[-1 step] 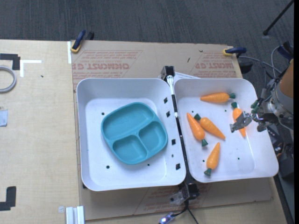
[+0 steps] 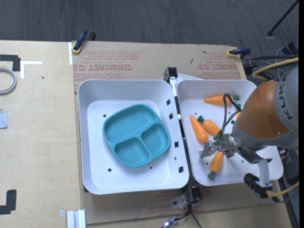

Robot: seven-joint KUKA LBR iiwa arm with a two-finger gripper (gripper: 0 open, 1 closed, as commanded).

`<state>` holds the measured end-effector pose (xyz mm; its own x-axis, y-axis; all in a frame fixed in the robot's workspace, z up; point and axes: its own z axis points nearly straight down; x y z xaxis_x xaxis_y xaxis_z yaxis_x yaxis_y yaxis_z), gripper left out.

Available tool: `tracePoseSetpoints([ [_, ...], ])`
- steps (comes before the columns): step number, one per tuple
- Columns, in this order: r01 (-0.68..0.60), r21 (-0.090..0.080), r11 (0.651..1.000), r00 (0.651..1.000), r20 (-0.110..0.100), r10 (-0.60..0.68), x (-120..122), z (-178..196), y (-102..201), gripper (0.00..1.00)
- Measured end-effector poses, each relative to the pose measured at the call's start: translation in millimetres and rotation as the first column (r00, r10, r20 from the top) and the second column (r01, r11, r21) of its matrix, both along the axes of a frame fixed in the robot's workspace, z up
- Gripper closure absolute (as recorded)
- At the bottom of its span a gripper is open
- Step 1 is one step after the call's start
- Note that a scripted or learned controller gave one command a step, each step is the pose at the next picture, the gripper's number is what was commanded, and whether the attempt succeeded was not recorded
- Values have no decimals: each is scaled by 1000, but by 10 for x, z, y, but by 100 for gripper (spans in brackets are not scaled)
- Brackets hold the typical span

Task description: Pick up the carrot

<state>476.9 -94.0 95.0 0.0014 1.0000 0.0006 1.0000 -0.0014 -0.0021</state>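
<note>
The small orange plastic carrot (image 2: 216,161) lies low in the right white bin (image 2: 247,87). The jaws (image 2: 212,148) hang over it to grab it; I cannot tell their state.

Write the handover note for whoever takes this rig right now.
End effector: low in the right bin, among the carrots; its grip is unclear.
Carrots: four in the right bin. One near the far wall, two side by side mid-bin, one by the end effector near the front.
Left bin: a blue tray.
Done: arm lowered to the carrots.
Left: confirm a grasp, lift one.
</note>
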Motion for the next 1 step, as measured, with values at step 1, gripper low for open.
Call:
tracePoseSetpoints([
  [1,4,0,1000,1000,0,-4,5,94,-6,100],
])
